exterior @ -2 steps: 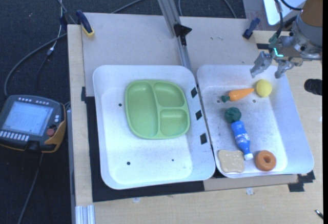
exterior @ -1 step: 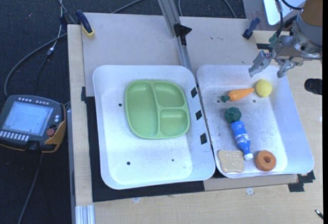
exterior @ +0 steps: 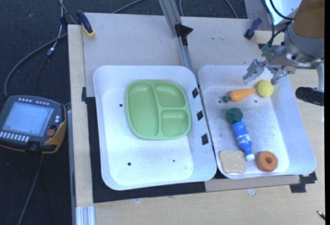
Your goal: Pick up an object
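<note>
tool (exterior: 266, 71) just above lemon (exterior: 265, 88), carrot (exterior: 242, 94)

The claw (exterior: 268, 70) hangs spread above the right white bin (exterior: 289, 131), beside a yellow lemon (exterior: 265, 88) and orange carrot (exterior: 241, 95). A green divided plate (exterior: 157, 109) lies in the left white bin (exterior: 149, 167).

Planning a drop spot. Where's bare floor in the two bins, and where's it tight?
Left bin: bare strip between the green tray and the near rim. Right bin: bare between the blue bottle and the right wall. Crowded: far end around carrot, lemon and gripper; near edge with bread and donut.
</note>
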You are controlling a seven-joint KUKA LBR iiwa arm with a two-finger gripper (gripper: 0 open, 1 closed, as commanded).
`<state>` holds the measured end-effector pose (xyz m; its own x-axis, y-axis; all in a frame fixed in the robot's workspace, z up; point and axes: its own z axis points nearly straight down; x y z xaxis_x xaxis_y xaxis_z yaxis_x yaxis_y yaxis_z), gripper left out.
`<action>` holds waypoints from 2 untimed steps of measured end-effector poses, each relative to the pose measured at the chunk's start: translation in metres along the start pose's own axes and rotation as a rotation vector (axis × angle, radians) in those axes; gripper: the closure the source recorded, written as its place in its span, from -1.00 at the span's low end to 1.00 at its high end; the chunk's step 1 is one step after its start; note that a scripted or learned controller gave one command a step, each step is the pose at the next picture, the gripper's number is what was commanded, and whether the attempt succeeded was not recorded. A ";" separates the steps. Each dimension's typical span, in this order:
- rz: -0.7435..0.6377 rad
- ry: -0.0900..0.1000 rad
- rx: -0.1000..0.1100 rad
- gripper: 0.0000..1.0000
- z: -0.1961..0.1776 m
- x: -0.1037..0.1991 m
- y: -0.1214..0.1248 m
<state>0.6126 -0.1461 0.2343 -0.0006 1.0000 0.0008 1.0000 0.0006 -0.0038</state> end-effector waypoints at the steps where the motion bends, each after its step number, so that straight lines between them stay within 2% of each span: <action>1: 0.001 0.000 0.000 -1.00 0.042 0.001 0.002; 2: 0.000 0.000 0.001 -1.00 0.085 -0.001 0.007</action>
<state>0.6189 -0.1475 0.1492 -0.0001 1.0000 0.0012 1.0000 0.0001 -0.0047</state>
